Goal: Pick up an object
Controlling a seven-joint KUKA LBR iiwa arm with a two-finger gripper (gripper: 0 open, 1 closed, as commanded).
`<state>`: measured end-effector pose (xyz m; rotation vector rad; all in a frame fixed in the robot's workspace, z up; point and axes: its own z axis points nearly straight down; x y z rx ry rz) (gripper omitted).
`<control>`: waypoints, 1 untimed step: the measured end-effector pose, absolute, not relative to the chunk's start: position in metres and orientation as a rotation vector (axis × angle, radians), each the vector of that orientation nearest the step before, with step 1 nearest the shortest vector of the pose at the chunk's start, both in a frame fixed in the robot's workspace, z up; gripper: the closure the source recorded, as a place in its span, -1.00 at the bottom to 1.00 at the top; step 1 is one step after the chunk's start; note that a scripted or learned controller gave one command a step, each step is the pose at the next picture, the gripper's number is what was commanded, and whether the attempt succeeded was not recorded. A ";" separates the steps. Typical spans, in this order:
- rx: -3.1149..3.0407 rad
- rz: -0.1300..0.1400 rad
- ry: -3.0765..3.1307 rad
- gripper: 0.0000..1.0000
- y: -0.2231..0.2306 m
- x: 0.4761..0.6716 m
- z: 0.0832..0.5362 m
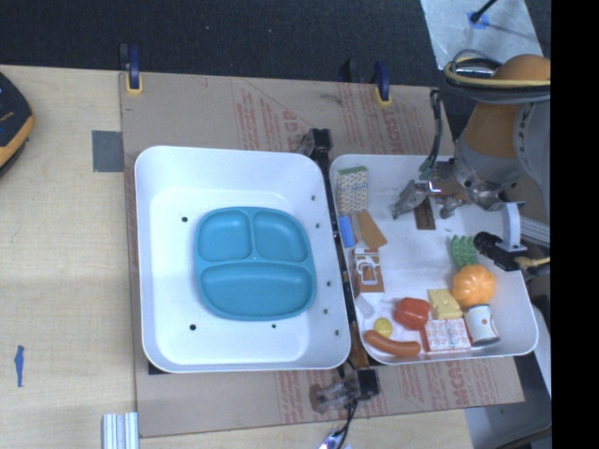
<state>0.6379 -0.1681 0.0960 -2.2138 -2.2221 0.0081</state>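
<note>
Smooth blue divided plate [255, 262], rounded corners

Two white bins sit side by side: the left bin [150, 251] holds one blue divided plate [255, 262]; the right bin [412, 171] holds one orange [473, 284], one tomato [412, 311], one sausage [393, 346] and several small packets.
</note>
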 end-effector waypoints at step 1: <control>-2.219 0.000 -2.226 -1.00 -0.187 0.658 0.124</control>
